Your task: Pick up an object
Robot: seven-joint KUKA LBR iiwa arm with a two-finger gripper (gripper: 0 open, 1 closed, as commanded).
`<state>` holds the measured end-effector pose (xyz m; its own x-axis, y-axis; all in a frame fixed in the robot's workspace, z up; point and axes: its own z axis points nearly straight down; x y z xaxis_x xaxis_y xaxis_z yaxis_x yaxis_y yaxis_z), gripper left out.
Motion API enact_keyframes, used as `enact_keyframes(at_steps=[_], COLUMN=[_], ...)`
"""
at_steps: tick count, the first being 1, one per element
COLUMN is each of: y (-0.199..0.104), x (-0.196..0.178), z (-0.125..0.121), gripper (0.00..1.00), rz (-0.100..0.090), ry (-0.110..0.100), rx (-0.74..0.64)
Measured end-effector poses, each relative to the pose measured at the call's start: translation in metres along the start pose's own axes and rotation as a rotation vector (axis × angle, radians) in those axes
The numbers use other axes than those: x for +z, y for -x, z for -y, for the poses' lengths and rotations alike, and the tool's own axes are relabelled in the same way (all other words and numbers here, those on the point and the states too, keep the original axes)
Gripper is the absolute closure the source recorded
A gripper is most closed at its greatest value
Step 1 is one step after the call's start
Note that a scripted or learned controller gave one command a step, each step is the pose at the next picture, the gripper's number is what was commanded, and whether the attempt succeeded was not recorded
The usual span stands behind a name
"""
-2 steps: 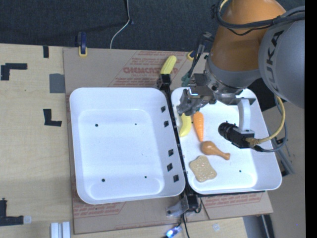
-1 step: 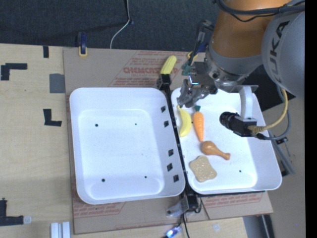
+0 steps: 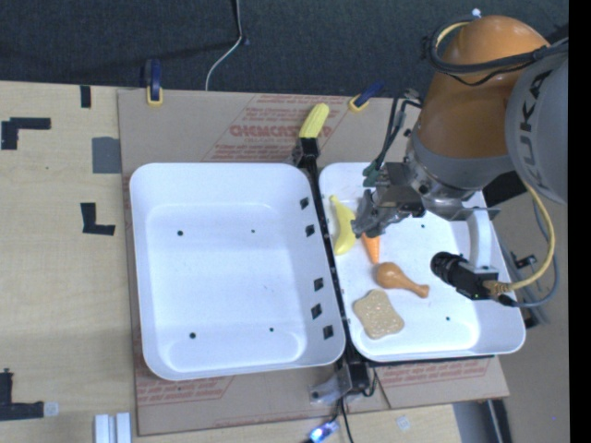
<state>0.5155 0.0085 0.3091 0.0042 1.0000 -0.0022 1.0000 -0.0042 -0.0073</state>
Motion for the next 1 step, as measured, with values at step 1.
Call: enact_keyframes(at_steps=[1], y=[-0.0629], x=[0.0109], z=[-0.0023], gripper=[1.00], rz=[-0.002], ry=[0.003], rx=[-0.011])
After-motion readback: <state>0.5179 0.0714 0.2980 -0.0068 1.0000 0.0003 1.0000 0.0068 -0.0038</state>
